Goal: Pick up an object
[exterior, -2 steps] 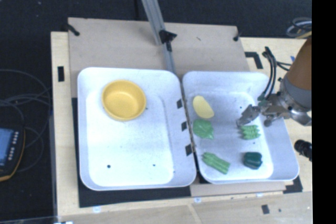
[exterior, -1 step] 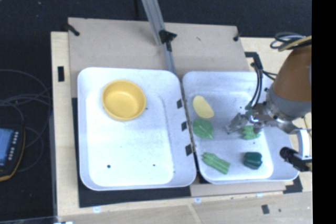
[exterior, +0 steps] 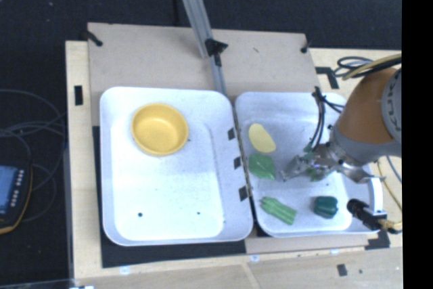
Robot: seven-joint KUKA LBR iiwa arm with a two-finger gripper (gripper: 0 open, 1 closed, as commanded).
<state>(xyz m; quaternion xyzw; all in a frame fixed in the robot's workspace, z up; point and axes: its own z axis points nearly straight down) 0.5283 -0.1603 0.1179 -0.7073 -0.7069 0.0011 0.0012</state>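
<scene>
Grey claw (exterior: 306, 167) at the end of the grey arm with orange band (exterior: 365, 120), set low inside the shallow white right-hand bin (exterior: 284, 107), near that bin's middle. Degree of opening not discernible at this slant and blur; cannot tell whether open, closed or gripping. Nothing seen held in the claw. Closest to the claw, just beside its tip on the camera-left side: soft light-green lump (exterior: 262, 166); contact between the two not resolvable. Up and to the left of the claw, near but apart: pale yellow oval piece (exterior: 262, 138). Below and left of the claw: ribbed green elongated piece (exterior: 279, 210), lying at a slant near the bin's front wall. Below and slightly right of the claw: small dark green block (exterior: 325, 206). Well away to the left of the claw, in the shallow white left-hand bin (exterior: 111, 166): round yellow plastic bowl (exterior: 160, 128), upright, in the far half of that bin. Above and left of the claw, beyond both bins: slanted grey metal rail (exterior: 193, 0). Far left of the claw, off the bench: dark handheld pendant with bluish screen (exterior: 10, 189), lettering too blurred to read.
</scene>
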